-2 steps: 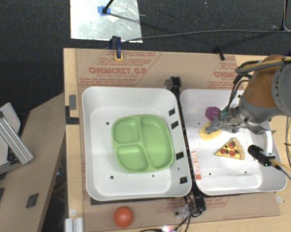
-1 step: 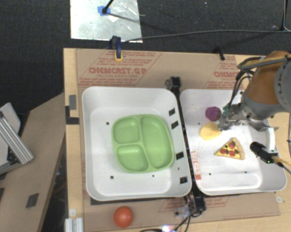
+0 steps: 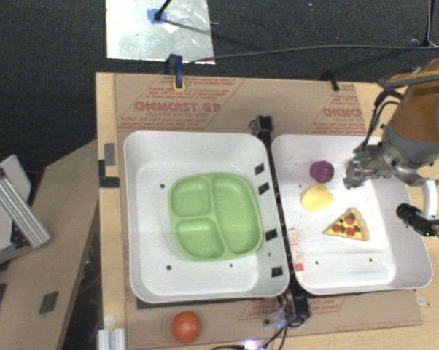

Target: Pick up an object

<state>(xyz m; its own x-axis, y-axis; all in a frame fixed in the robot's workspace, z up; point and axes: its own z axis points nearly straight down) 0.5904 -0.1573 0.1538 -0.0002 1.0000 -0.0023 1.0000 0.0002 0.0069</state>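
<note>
Claw (image 3: 356,175) just right of purple ball (image 3: 321,170); finger state cannot tell. Ball likely light, smooth, prone to roll: pinch across widest middle. Yellow lump (image 3: 317,197), pizza slice (image 3: 348,225) nearby.

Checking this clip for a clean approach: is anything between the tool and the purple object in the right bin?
Nothing visible does. The tool sits in the right bin just right of the purple object, with bare white floor between them. The yellow object and the pizza slice toy lie nearer the camera, off that line.

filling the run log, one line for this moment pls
tool: over right bin, beside purple ball | holding: nothing seen | task: not done
</note>
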